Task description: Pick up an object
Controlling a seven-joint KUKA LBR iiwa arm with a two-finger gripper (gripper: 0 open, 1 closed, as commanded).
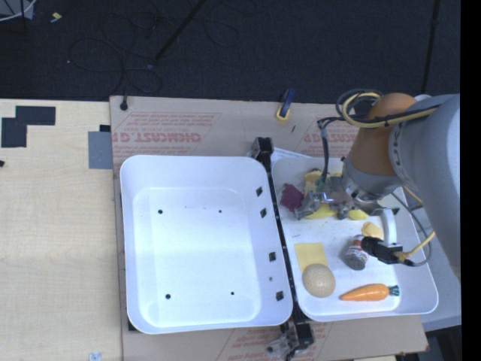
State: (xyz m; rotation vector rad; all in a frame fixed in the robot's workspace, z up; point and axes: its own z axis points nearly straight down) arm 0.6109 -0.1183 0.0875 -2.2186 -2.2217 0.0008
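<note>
Right bin (428,295), near edge: an orange carrot (367,293) lies beside a beige egg-shaped object (319,280), with a flat yellow square (310,255) and a small grey can (355,253) just behind them. Farther back, the gripper (325,204) sits low among yellow pieces (316,180) next to a dark purple object (291,196); its finger state cannot be told, and nothing is visibly held. The left bin (134,201) adjoins, with a blue-and-yellow clamp (285,105) at the board's far edge.

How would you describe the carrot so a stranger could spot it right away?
Look in the right-hand white bin, along its near edge. The carrot lies there on its side, right of a pale egg-shaped ball. It is the one long orange thing with a green tip.
</note>
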